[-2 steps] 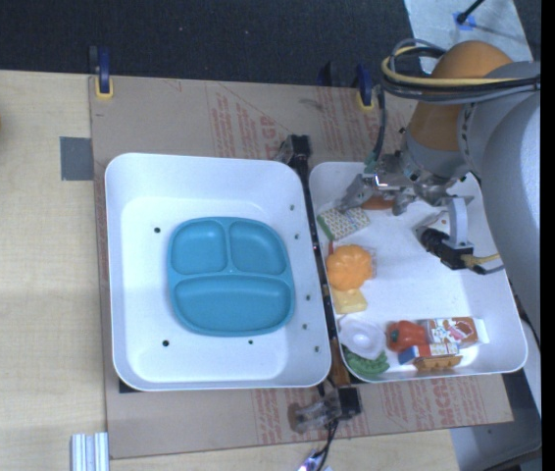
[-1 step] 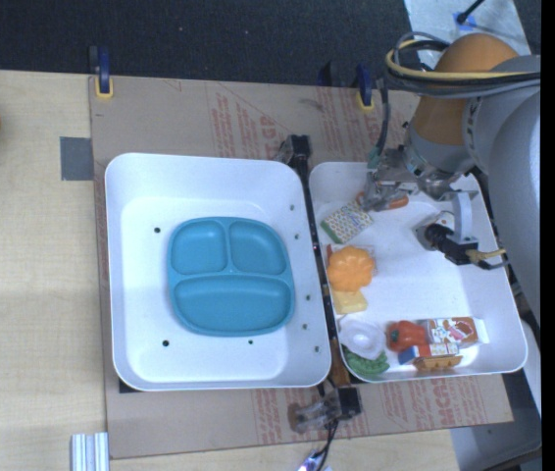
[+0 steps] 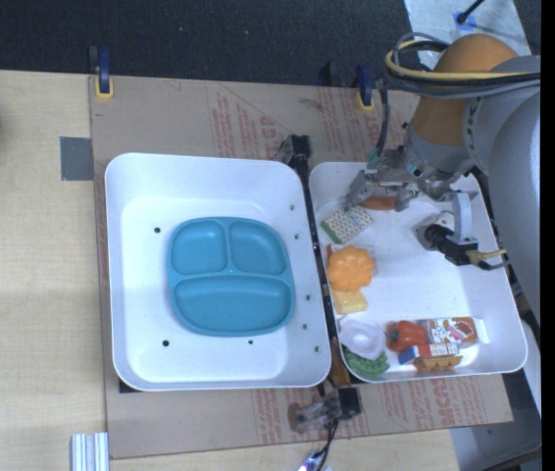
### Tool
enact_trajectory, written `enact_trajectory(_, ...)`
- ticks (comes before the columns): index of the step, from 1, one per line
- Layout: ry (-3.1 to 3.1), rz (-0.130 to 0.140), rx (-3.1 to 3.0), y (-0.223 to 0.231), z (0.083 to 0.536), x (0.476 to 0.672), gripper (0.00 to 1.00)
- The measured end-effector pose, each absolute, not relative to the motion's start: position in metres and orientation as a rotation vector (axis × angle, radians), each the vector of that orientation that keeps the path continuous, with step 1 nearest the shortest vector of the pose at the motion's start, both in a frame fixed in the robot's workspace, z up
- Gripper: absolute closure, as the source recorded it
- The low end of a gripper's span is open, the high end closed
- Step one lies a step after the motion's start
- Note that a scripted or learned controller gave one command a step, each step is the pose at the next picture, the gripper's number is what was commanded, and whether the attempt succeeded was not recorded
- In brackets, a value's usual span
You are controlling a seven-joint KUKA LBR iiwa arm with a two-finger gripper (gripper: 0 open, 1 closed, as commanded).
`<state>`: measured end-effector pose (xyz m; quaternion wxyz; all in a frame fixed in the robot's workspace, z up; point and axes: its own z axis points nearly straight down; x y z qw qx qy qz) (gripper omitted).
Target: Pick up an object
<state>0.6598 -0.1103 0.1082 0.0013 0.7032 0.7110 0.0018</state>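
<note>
My gripper (image 3: pixel 383 190) hangs low over the far end of the right bin (image 3: pixel 474 292), under the orange-banded wrist. A small red-orange thing (image 3: pixel 379 203) lies right beneath it; whether it is held I cannot tell. Just left of it lies a flat checkered packet (image 3: pixel 347 226). An orange lumpy toy (image 3: pixel 350 268) sits by the bin's left wall above a pale yellow piece (image 3: pixel 350 302). At the near end lie a white cup-like item (image 3: pixel 362 340), a green scrap (image 3: pixel 372 364), a red tomato-like toy (image 3: pixel 407 336) and a small printed carton (image 3: pixel 448 334).
The left bin (image 3: pixel 130 263) holds a blue divided plate (image 3: pixel 230 274). A black cable fitting (image 3: pixel 451 243) of the arm hangs over the right bin's right side. Clamps (image 3: pixel 103 71) pin the cardboard base at the back.
</note>
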Motion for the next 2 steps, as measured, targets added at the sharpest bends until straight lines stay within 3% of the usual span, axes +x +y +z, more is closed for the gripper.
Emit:
enact_trajectory(1,2.234,0.005,2.202,-0.1108,0.1194,0.6603,1.0)
enact_trajectory(2,2.237,0.004,2.2,-0.1107,0.119,0.6601,0.0)
